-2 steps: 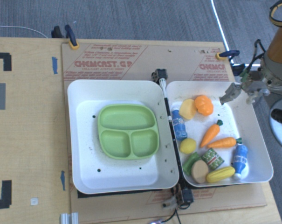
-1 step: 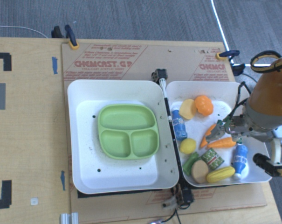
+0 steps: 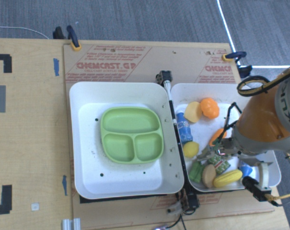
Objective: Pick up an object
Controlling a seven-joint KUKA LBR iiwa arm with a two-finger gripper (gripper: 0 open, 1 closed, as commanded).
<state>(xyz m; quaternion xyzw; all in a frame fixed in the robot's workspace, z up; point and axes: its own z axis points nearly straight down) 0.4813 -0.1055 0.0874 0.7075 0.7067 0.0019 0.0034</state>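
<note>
I see the gripper (image 3: 216,153) low in the right bin (image 3: 274,176), over toy food (image 3: 216,169); its opening I cannot tell. Beyond the bin: cardboard sheet (image 3: 111,61), wooden bench (image 3: 25,143), grey carpet (image 3: 135,8).

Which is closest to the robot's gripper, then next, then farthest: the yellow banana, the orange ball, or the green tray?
1. Yellow banana, just below the gripper in the right bin.
2. Orange ball, toward that bin's top.
3. Green tray, over in the left bin.

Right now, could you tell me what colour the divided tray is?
Light green, seen in the camera view.
</note>
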